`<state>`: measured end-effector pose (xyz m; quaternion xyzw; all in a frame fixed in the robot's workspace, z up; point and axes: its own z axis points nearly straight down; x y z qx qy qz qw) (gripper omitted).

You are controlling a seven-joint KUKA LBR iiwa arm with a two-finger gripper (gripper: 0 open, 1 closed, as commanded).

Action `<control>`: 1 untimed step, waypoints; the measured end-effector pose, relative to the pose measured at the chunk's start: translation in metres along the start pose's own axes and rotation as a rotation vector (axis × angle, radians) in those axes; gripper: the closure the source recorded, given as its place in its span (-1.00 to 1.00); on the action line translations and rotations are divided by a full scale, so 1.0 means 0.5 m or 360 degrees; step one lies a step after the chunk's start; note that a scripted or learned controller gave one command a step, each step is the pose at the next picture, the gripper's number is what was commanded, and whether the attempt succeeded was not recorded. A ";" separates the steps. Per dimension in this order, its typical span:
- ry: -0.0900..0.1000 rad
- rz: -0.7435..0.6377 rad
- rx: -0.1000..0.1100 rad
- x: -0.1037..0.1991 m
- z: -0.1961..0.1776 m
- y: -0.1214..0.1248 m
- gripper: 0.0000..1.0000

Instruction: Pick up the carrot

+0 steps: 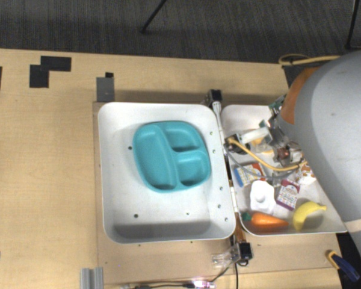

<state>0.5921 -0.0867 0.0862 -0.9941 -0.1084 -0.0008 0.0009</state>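
Note:
The orange carrot (pixel 268 221) lies along the front wall of the right bin (pixel 240 116), between a white bottle (pixel 262 196) and a yellow banana-like toy (pixel 307 214). My gripper (pixel 281 151) hangs over the middle of that bin, behind the carrot and well apart from it. The grey arm (pixel 340 143) with its orange band (pixel 293 98) comes in from the right and hides the bin's right side.
The left bin (pixel 114 221) holds a teal divided plate (pixel 171 155). Around the gripper lie a yellow cable (pixel 259 157), small printed packets (pixel 287 194) and cards (pixel 248 174). A metal post (pixel 215 96) stands between the bins at the back.

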 end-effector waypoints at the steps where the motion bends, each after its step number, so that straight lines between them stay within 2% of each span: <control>1: 0.0000 0.0000 0.0000 0.000 0.000 0.000 -1.00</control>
